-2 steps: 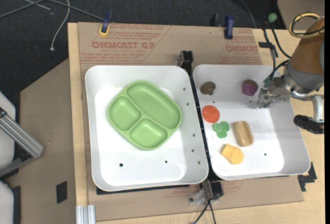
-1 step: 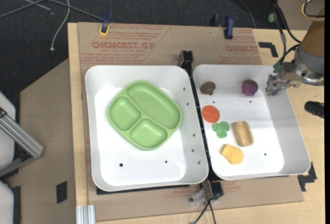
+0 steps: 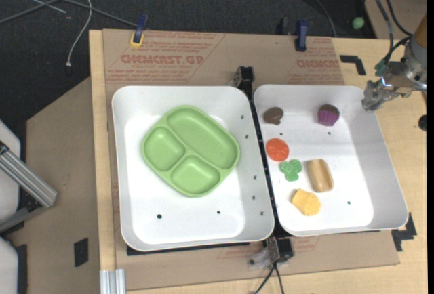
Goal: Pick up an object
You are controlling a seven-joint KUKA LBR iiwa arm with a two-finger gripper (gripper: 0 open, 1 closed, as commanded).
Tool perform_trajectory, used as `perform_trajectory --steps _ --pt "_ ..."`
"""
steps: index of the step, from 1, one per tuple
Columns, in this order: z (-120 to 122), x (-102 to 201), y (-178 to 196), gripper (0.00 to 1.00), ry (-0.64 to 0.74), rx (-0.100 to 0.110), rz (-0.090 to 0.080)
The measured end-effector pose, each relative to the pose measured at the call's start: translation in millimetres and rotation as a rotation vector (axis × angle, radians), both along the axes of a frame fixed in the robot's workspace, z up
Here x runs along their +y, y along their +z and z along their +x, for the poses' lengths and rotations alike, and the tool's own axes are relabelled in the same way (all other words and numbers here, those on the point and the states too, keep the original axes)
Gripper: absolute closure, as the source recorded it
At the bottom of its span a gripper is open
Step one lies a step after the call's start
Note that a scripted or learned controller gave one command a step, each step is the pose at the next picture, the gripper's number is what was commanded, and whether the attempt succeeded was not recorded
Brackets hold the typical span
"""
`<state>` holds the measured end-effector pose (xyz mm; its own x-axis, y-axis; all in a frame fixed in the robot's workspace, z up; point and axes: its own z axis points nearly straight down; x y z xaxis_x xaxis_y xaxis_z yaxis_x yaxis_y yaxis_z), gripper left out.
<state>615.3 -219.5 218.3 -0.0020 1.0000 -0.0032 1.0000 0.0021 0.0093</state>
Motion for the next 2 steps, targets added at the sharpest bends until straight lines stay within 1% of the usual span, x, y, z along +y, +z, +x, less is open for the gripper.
perform_trajectory --steps 1,2 --pt "1.7 -0.4 55.4 1.0 0.0 0.001 0.0" --pt "4.8 46.1 42.3 1.0 0.003 0.011 0.006"
